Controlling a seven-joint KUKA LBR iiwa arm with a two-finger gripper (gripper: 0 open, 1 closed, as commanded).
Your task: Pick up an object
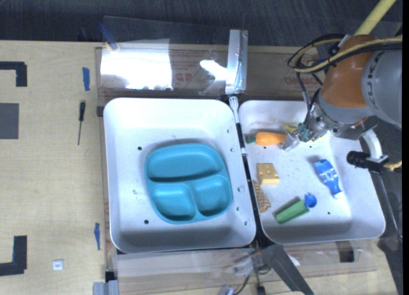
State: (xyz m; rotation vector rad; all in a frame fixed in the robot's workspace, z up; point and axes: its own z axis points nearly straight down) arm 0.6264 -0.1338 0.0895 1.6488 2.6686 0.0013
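The gripper (300, 135) sits low in the far part of the right bin (367, 223), its tip a small cluster of metal and green parts just beside the orange carrot-shaped piece (269, 138); whether it touches that piece cannot be told, and how far the tip stands open is too small and cluttered to read, so nothing can be said to be held. The carrot-shaped piece lies on its side near the bin's far left corner, close to the wall shared with the other bin. Nearer the camera, a yellow cheese-like block (268, 173) rests on the bin floor, and just below it a brown ridged item (260, 196) lies against the left wall. A green cylinder (291, 211) lies tilted toward the near edge, with a small blue round object (310, 202) touching or just beside its right end. A blue and white tube (327, 177) lies at a slant on the right half of the floor, well apart from the gripper. Behind the gripper rises the arm (377, 92), grey with an orange band, trailing dark cables. The left bin (121, 159) holds a blue compartment tray (188, 181) in its middle. Both bins stand on a wooden bench (45, 185).
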